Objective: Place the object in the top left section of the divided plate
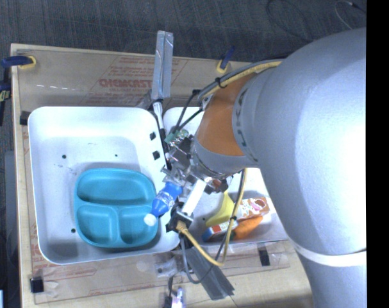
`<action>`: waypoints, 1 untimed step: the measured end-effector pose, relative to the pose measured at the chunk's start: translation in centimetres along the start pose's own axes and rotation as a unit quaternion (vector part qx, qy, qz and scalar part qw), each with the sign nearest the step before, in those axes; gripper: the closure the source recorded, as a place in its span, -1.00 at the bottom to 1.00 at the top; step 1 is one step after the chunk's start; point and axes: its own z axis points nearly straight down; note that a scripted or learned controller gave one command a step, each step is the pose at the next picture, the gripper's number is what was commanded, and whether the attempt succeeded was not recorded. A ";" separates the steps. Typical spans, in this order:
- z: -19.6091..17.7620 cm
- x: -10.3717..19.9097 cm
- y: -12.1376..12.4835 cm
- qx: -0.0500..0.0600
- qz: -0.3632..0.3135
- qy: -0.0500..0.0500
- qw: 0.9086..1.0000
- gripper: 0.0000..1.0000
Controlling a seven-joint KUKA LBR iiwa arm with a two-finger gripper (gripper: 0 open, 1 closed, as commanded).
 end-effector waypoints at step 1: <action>0.0 1.0 -3.4 0.000 0.066 0.000 0.998 1.00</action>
